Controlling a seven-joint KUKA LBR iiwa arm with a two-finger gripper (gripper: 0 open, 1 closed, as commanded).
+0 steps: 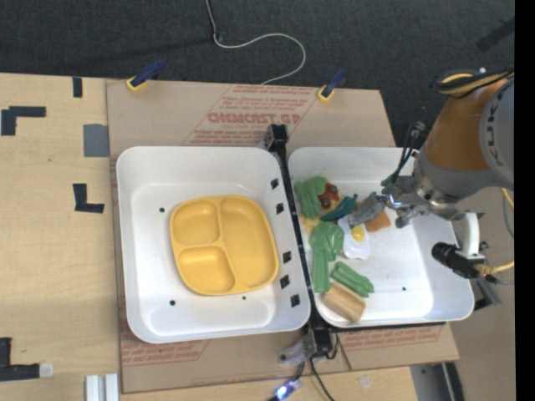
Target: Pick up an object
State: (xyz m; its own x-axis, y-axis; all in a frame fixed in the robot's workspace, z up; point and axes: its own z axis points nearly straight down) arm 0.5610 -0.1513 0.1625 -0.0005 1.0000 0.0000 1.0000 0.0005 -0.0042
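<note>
The right bin [418, 295] holds a cluster of toy food along its left side: a green leafy piece [312, 192], a dark teal piece [338, 210], a small red piece [332, 194], an orange piece [380, 221], a white egg with a yellow yolk [358, 242], two more green pieces [326, 242] [352, 279] and a tan bread-like block [343, 302]. My gripper [364, 213] reaches in from the right, low over the cluster, between the teal piece and the orange piece. I see nothing clearly held in it.
The left bin [142, 182] holds a yellow divided plate [223, 245]. The grey arm with its orange band [460, 136] hangs over the right bin's far right side. A black divider [288, 215] runs between the bins. A white cable [251, 40] lies on the dark floor behind.
</note>
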